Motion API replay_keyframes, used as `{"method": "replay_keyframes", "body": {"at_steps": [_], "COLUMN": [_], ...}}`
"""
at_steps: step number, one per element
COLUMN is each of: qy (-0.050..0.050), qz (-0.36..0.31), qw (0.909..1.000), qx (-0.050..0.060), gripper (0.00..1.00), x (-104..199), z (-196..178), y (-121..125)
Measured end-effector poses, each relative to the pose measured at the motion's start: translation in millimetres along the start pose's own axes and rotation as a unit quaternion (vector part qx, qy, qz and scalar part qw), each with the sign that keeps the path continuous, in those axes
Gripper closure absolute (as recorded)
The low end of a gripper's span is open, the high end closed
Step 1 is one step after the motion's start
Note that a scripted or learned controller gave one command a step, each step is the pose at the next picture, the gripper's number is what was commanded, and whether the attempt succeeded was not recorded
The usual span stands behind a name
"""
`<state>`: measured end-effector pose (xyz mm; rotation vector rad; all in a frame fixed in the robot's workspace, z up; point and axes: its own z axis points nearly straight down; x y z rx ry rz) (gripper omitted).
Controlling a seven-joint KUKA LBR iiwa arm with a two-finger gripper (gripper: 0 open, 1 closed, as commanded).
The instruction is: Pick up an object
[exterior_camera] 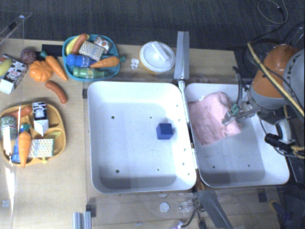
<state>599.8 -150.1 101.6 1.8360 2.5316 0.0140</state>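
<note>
A small blue cube (165, 130) lies in the left bin (109, 175), right of its middle. A crumpled pink cloth (209, 116) lies in the upper left part of the right bin (248, 171). My gripper (232, 115) reaches in from the right and sits low at the cloth's right edge, its tips touching or pressing into the fabric. The grey arm with its orange band (271, 75) rises behind it at the right.
A white lidded bowl (157, 56) and a blue bowl of toy food (90, 56) stand behind the left bin. A yellow tray of toys (55, 149) and loose toy vegetables lie at the far left. Cables hang at the right.
</note>
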Motion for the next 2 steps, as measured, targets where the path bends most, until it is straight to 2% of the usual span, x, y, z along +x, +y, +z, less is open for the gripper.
{"method": "replay_keyframes", "body": {"at_steps": [1,2], "qy": [0.003,0.002], "qz": [-0.05,0.059], "qw": [0.9987,0.9982], "qx": [0.005,0.008], "gripper": [1.0,1.0], "x": [121,93], "z": [-84,-82], "y": [56,104]}}
